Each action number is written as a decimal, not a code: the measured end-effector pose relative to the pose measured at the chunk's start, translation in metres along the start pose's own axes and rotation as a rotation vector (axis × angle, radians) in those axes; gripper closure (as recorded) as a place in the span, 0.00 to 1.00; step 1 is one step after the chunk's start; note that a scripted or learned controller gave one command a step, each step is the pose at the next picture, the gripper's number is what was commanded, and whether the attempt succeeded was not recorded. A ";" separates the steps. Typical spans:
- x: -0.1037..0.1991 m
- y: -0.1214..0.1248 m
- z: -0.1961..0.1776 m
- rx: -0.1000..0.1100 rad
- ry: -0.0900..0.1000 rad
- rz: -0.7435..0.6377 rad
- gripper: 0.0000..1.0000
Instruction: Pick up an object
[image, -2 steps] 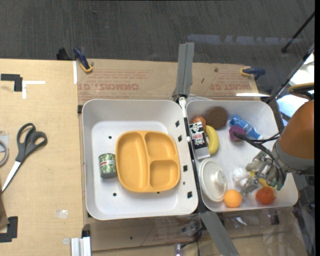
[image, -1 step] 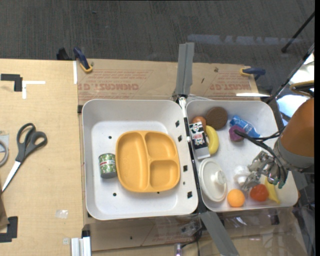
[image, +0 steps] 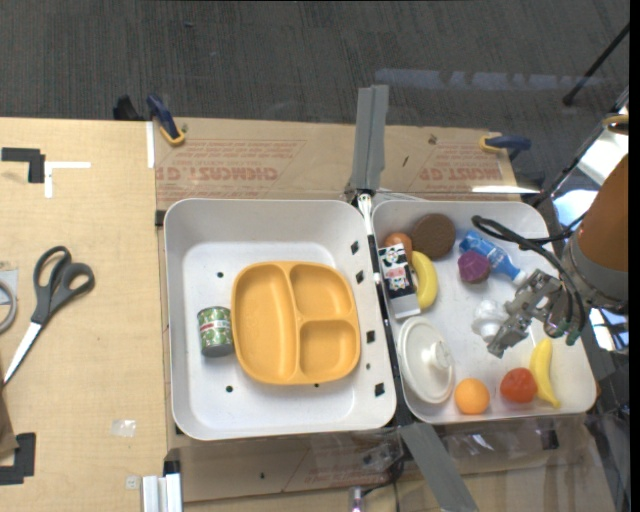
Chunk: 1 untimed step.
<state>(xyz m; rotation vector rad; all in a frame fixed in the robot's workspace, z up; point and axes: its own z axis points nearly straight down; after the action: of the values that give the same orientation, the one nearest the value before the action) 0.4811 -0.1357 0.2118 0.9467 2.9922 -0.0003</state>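
one red tomato (image: 517, 385) lies just below the end effector (image: 512, 330).

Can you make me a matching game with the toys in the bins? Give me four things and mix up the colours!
Things:
1. divided plate
2. small can
3. plum
4. bowl

Colours:
A. purple
B. white
C. yellow-orange
D. green

Pairs: 1-C, 2-D, 3-A, 4-B
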 end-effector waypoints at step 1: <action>-0.006 -0.012 -0.099 0.000 -0.001 -0.156 1.00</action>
<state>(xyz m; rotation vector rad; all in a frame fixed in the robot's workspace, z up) 0.4793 -0.1490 0.3111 0.7098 3.0561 -0.0019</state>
